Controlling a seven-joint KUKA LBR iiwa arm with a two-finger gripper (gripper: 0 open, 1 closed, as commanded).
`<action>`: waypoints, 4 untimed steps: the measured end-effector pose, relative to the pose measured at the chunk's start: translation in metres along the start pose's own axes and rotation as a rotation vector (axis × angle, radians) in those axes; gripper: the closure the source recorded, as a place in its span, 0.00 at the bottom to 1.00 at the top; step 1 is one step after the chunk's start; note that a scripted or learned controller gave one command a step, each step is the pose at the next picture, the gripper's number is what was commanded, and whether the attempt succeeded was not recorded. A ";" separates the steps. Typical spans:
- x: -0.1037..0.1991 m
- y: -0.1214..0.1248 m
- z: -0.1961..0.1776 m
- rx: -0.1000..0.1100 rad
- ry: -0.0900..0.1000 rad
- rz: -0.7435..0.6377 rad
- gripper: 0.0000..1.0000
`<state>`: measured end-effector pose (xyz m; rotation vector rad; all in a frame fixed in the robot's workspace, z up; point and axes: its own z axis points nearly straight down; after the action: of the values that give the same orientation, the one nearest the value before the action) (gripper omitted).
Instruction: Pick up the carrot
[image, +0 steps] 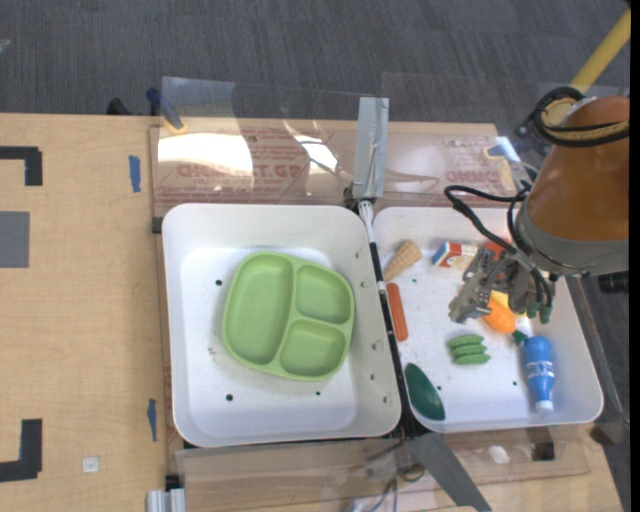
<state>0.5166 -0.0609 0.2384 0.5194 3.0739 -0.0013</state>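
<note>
The carrot (501, 319) is a short orange piece with a green stub at its lower right end. It lies in the right bin (575, 400), towards the bin's right side. My gripper (492, 296) hangs directly over the carrot's upper end and hides part of it. The grey arm with its orange band (585, 175) reaches in from the upper right. From this slant I cannot make out whether the carrot is touched or gripped.
The right bin also holds a reddish-orange stick (398, 310) by its left wall, a cone (403, 257), a red-white-blue packet (452, 254), a green pea pod (467, 349), a dark green piece (424, 392) and a blue bottle (538, 372). A green divided plate (288, 315) lies in the left bin (190, 300).
</note>
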 end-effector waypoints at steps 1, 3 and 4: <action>-0.028 -0.029 -0.129 0.001 0.008 -0.001 1.00; -0.050 -0.035 0.001 0.008 0.030 0.230 0.00; -0.080 -0.059 0.113 0.011 0.032 0.372 0.00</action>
<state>0.5757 -0.1438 0.1272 1.0899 2.9559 -0.0028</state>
